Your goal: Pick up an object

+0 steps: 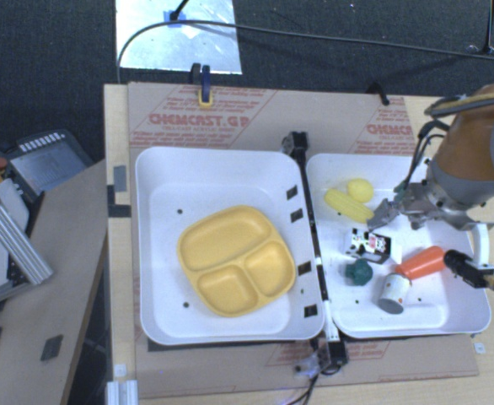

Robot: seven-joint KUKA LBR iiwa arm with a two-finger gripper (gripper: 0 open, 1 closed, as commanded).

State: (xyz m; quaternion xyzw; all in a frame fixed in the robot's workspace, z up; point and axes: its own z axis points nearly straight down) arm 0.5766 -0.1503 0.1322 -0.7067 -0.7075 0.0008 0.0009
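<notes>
Nearest thing: the corn cob (348,204) lay in the right bin (462,315), just to the picture's left of my claw (399,209), near the bin's far left part.
Its long axis: it ran slantwise, from upper left down toward the claw, so one end pointed almost at my claw's tip.
Neighbour: a yellow ball (360,189) sat touching or just beside the cob on its far side; I judged it could be nudged in any grab.
Other candidates: a small black and white box (369,244), a green lump (358,271), and an orange and grey bottle (407,275) lay nearer the camera, all below my claw in the picture.
My claw: it hung low over the right bin, between the cob and the bin's right wall; nothing was visibly clamped in it, and I could not tell whether it stood apart or together.
Left bin (158,251): it held a yellow divided tray (234,260), well apart from me.
Counter (116,142): it carried both bins side by side.
</notes>
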